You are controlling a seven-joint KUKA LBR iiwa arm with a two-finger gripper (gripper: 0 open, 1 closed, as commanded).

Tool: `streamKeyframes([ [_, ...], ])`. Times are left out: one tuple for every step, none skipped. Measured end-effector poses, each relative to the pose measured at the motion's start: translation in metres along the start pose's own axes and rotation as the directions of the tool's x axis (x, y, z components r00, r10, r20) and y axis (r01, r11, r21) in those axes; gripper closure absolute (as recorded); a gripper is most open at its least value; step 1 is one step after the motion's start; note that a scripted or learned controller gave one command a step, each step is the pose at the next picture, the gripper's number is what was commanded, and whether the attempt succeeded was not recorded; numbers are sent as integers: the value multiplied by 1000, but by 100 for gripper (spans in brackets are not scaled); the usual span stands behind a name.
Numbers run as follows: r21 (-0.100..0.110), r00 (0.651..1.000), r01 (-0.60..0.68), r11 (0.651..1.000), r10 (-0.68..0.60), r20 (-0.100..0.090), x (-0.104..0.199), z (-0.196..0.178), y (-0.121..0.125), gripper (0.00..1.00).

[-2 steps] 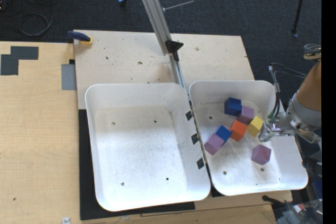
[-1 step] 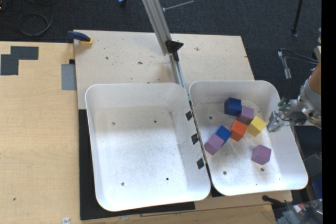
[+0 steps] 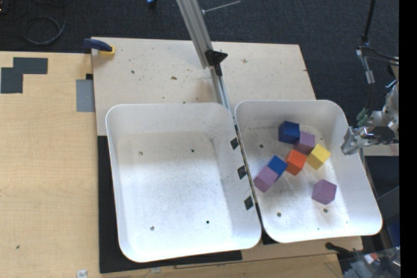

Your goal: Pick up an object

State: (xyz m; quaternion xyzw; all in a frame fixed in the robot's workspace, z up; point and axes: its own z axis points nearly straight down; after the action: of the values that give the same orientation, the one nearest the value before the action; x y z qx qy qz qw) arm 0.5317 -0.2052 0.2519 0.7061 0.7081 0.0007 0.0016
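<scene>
Seven blocks (image 3: 296, 159) clustered in right bin (image 3: 355, 218); gripper (image 3: 365, 135) outside rim.

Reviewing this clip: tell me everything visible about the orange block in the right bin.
The orange block is a small cube, matte like foam or painted wood, lying loose on the floor of the right bin near the middle of the cluster. Its corner points toward the camera. It touches a blue block on its left, and a yellow block sits close on its right. Nothing grips it.
</scene>
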Motion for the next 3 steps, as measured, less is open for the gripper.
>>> streamKeyframes([
  [7,1000,2,1000,-2,-4,49,14,15,100],
  [6,1000,3,1000,-3,-3,108,19,34,100],
  [4,1000,2,1000,-2,-3,156,15,53,100],
])
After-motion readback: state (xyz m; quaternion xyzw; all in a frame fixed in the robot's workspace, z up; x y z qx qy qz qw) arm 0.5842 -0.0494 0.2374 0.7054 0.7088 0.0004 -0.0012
